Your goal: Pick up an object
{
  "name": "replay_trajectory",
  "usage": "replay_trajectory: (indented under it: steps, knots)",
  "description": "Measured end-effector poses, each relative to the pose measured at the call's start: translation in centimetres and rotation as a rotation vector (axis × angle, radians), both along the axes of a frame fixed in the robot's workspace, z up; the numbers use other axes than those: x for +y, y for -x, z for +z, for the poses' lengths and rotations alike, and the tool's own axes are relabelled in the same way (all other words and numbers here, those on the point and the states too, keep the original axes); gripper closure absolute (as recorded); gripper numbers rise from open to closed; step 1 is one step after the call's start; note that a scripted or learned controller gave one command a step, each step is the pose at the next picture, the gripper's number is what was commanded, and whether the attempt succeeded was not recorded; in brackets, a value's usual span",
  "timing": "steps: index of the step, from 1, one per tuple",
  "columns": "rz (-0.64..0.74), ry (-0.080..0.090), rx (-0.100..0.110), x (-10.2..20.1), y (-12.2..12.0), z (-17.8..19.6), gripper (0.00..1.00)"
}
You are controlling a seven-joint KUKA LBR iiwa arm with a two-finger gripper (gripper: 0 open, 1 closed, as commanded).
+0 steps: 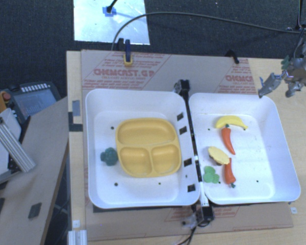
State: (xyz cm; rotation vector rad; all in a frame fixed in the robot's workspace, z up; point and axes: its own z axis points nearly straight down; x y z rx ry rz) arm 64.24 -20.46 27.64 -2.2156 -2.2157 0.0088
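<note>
Near edge, right white plastic bin (280, 137): one orange carrot-shaped toy (229, 173) at the front, one small green leafy toy (210, 175) just beside it on the left, one pale yellow wedge-shaped toy (219, 155) touching the carrot's upper end. Further back in the same bin: one slim red-orange chilli-shaped toy (228, 140), then one yellow banana-shaped toy (231, 122) just behind it. Five pieces in this bin, all lying flat.

Left white plastic bin (99, 106): one yellow three-compartment plastic tray (148, 147) at centre, compartments bare; one dark green broccoli-shaped toy (109, 156) just beside its left rim. Two pieces.

Handling, judged: toy food likely light, hollow, fairly stiff, smooth-skinned, prone to slip or roll from a poor pinch. Banana-shaped toy stands most apart from neighbours; best taken across its narrow middle. Carrot and wedge touch, so harder to isolate.

Far right, above the right bin's rear corner: hand (281, 81) high over the tabletop (158, 68), well apart from every toy, holding nothing; fingers apparently spread, though small and blurred. Pick not yet begun.

Far back: one yellow clamp (127, 60) at the board's rear edge.
</note>
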Motion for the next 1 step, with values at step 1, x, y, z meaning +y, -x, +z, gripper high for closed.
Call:
replay_trajectory:
  steps: [1]
  knots:
    - [0.003, 0.003, -0.012, 0.1, -0.2, 0.79, 0.0]
